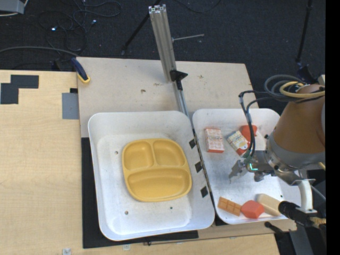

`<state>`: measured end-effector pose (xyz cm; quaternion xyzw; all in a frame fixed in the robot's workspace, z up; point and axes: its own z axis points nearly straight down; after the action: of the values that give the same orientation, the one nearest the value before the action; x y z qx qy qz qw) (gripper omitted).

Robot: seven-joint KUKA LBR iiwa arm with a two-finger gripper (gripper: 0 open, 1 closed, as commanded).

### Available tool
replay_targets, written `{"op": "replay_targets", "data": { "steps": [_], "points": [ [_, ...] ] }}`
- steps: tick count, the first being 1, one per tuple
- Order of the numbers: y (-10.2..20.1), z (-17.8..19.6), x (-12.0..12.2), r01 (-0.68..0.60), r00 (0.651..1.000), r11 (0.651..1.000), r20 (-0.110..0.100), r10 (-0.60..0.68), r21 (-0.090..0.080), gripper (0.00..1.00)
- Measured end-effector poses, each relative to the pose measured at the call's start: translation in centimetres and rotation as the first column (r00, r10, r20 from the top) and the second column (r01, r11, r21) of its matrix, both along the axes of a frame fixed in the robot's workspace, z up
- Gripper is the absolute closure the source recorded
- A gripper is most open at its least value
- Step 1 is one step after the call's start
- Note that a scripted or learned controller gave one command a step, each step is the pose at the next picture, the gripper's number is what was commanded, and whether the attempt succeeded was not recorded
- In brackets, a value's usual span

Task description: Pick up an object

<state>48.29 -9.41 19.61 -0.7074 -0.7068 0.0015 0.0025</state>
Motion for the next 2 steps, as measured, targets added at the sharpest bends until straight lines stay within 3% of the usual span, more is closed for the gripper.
{"op": "replay_targets", "data": {
  "steps": [1, 2],
  "points": [
    [0.0, 0.0, 0.0, 0.0, 1.0, 1.0, 0.001, 0.0, 0.0, 0.0],
    [0.4, -4.4, -0.4, 0.0, 1.0, 1.0, -0.003, 0.0, 0.001, 0.0]
  ]
}}
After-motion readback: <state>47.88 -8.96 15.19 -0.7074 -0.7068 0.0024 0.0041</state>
